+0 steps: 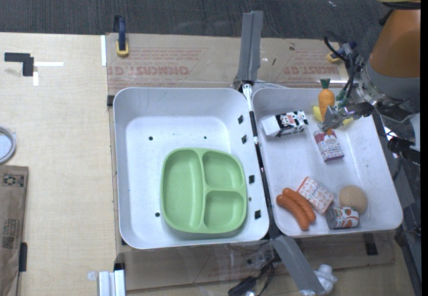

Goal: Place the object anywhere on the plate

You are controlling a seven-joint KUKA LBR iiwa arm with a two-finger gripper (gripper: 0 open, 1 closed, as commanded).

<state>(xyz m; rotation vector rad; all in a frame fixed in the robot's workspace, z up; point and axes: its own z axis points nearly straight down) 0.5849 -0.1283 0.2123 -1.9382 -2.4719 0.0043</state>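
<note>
A green three-compartment plate (202, 190) lies in the left bin (124, 154) with nothing on it. My gripper (331, 121) is low over the back of the right bin (376, 174). It sits just above the top end of a red-and-white packet (329, 145) and beside an orange toy carrot (326, 98). A cow-patterned milk carton (285, 123) lies to the gripper's left. From this angle I cannot make out anything held in the gripper.
At the front of the right bin lie two orange sausages (295, 208), a small patterned box (315, 194), a tan bun (353, 198) and a can (343, 219). A raised divider (251, 127) separates the two bins. The arm's orange band (398, 41) hangs at the far right.
</note>
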